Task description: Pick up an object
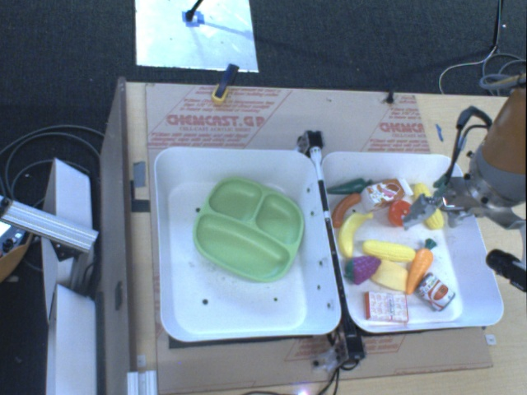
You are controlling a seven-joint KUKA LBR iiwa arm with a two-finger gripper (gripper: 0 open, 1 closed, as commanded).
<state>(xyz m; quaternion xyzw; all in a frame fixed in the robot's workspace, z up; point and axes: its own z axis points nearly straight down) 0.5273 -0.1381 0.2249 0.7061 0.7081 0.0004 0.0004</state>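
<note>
The right bin (486,299) holds several toy foods. Among them are a red tomato (398,213), a white bottle with a red label (383,194), a banana (352,230), a corn cob (389,251), a carrot (418,268), purple grapes (362,267), a small can (436,291) and a red-and-white box (385,306). My gripper (428,212) reaches in from the right and sits low over the bin's upper middle. It is just right of the tomato and beside a yellow piece (422,192). Nothing is visibly lifted.
The left bin (177,303) holds a green divided plate (249,229). A ridge (325,220) separates the two bins. A green pepper (350,186) and an orange piece (344,208) lie by the right bin's left wall. Cables hang at the far right.
</note>
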